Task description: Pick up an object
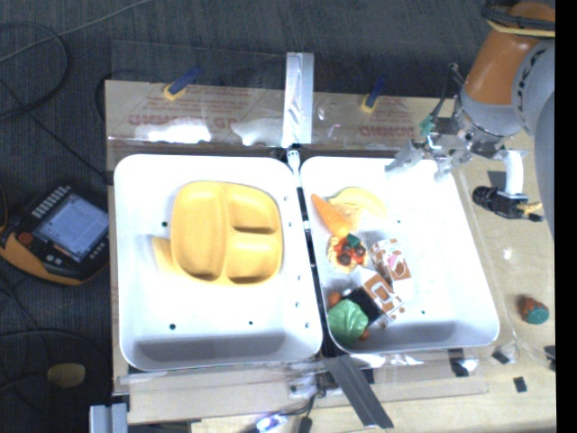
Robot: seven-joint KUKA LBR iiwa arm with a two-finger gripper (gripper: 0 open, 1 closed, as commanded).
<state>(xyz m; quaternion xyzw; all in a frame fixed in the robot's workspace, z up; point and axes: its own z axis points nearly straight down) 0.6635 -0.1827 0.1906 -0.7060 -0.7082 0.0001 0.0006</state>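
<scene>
My gripper (422,164) hangs over the back right corner of the right bin (451,269), open, with nothing between its fingers. Well in front of it, along the bin's left side, lies a cluster of toys. An orange cone (326,213) rests against a pale yellow piece (362,201). Closer to the front is a round toy with red and dark bits (347,252). Two brown-and-white patterned blocks (391,262) (385,299) sit beside a black piece (364,287). A green lump (347,318) fills the front left corner.
A yellow divided tray (225,233) lies upside down in the left bin (135,314). A ridge (306,242) separates the bins. A small teal and red thing (534,311) sits on the bench at right. Blue clamps (181,82) hold plastic sheeting behind the bins.
</scene>
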